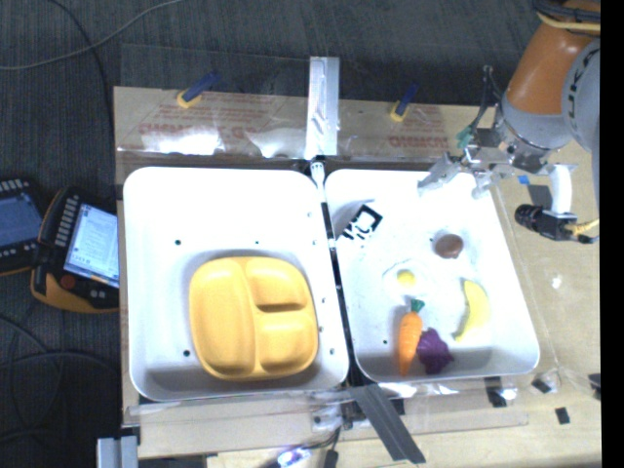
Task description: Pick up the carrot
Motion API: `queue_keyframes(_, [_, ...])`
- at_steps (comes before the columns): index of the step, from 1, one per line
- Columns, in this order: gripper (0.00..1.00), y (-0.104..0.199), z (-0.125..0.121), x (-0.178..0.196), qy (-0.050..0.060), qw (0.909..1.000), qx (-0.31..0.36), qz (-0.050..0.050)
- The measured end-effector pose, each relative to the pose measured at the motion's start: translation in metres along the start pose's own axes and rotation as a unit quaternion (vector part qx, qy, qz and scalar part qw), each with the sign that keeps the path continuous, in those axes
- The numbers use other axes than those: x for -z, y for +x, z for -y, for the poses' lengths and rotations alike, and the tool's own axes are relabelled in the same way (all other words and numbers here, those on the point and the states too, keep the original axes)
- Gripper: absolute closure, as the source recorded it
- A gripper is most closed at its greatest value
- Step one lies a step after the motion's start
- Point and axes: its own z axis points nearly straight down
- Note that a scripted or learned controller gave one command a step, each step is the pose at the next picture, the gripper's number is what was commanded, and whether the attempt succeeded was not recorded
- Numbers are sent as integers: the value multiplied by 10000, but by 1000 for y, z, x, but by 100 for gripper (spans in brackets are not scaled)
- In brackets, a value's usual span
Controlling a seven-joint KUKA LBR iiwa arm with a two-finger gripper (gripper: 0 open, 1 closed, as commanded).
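Camera view has the carrot (409,336) lying in the right bin (507,261), near its front edge, touching a purple thing (435,350). Gripper (456,171) hovers at the far rim, fingers spread. I'd come down on the orange body, away from the purple neighbour.

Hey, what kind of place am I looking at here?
Probably a robotics lab test bench: a grey and orange robot arm, two shallow white plastic bins holding toy food, and a handheld control pendant on carpet.

Purple piece (435,350) touches carrot's (409,336) right side
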Motion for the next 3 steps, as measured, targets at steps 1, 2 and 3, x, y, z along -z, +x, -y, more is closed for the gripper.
queue_keyframes(1, [0,48,84,-41,6,9981,611,3])
queue_keyframes(2, [0,53,143,-119,-65,9999,131,15])
queue_keyframes(3, [0,70,159,-118,-105,9945,1041,57])
